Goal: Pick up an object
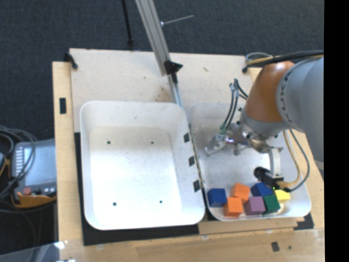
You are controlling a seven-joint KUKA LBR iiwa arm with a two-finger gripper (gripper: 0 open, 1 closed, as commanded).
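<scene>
Several small blocks lie clustered at the near edge of the right bin (215, 119): a blue block (217, 196), two orange blocks (241, 190) (234, 206), a purple block (254, 205), a green block (271, 203), a second blue block (262, 190) and a yellow block (282, 195). My gripper (217, 144) hangs over the left middle of that bin, close to the wall shared with the left bin. It is well above and behind the blocks and touches none of them. Nothing shows in its grasp. The wrist with the orange band (267, 94) hides part of the bin's far right.
The left bin (136, 162) lies beside the right one, with a few dark specks on its floor. A slanted metal pole (155, 31) rises from the bench behind the bins. Cables (292, 168) trail along the wrist near the right bin's rim.
</scene>
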